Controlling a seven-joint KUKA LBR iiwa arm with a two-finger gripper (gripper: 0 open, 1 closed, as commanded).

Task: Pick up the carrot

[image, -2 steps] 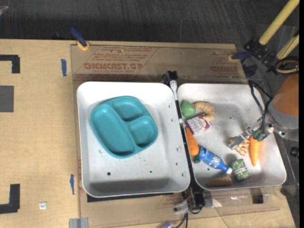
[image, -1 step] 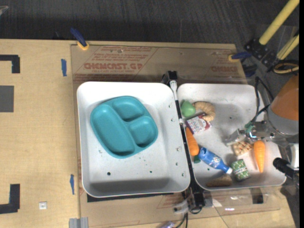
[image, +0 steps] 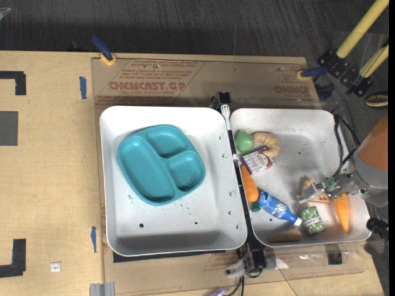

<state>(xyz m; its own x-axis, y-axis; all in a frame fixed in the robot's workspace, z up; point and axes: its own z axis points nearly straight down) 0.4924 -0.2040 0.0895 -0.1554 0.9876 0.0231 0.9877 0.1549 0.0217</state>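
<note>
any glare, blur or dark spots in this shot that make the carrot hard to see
Camera view: even, soft light. The carrot at the right bin's right edge reads bright orange and sharp enough. The gripper beside it is small and cluttered. Faint sheen on the bin floor, dim floor above the bench, slight overall softness.

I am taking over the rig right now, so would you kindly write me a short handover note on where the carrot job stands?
Gripper: low inside the right white bin, reaching in from the right. Whether it is open or shut cannot be told.
Carrot: the orange tapered carrot lies on the bin floor near the right wall, just beside the gripper. Nothing shows it being held.
Note: a second orange piece lies along that bin's left wall, next to a blue plastic bottle.
Done: approach only.
Left: grasp the carrot and lift it.
</note>
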